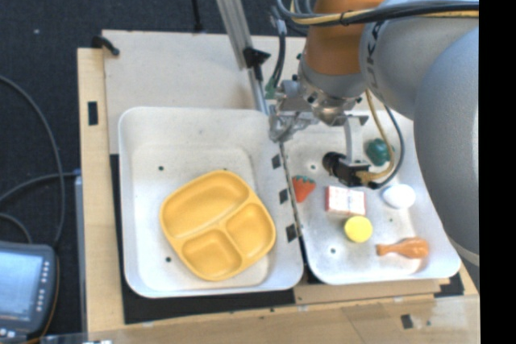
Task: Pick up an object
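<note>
Dark carpet around a pale wooden bench [161, 68]; two white bins sit side by side on it.

- Gripper [280, 125]: upper centre of frame, over the seam between the bins. Open or closed: cannot tell from this angle. Nothing seen held in it.
- Left bin [137, 125]: one yellow divided plate [216, 223], lower middle. Looks like light, stiff, slick plastic. It is wide and flat, so only the rim offers a hold. Poor candidate.
- Right bin [322, 254]: small toy-like pieces, all probably light.
  - red strawberry-like piece [302, 188], close to the seam wall
  - red-and-white box [345, 200], centre of the bin
  - yellow round piece [358, 230], just below the box
  - white egg-shaped piece [397, 196], right of the box
  - orange drumstick-shaped piece [403, 249], lower right, near the rim
  - green piece [376, 149], upper right, partly hidden under the arm [419, 52]

Judgement: the box is the best pick. Its faces are flat and it looks stiff, so take it across the short sides. The yellow and white pieces are rounded and likely to roll or squirt out. The drumstick should be taken at its narrow neck.

Room: open bin floor lies above and to the lower left of the box. The yellow piece crowds its lower edge. The strawberry piece sits tight by the wall, so a descent there risks striking the rim.
</note>
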`<act>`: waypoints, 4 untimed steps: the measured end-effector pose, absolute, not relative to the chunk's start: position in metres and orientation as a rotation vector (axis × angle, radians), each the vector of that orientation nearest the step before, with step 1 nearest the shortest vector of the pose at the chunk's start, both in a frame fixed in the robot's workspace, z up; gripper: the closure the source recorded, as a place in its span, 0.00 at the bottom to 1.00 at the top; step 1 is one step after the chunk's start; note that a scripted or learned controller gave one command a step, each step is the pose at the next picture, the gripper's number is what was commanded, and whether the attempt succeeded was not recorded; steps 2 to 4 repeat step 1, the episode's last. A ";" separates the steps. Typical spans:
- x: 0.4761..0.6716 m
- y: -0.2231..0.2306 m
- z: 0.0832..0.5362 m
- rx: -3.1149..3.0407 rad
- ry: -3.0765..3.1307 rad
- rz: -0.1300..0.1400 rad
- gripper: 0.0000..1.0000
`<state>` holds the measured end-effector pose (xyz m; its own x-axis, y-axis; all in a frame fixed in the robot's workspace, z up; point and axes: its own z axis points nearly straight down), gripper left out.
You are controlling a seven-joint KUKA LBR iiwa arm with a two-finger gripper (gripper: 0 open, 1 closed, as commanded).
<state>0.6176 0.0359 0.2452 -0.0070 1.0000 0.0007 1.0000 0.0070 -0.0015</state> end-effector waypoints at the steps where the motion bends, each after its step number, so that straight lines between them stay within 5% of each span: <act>1: 0.623 0.088 0.254 -2.213 -2.230 -0.003 1.00; 4: 0.623 0.088 0.254 -2.213 -2.230 -0.003 1.00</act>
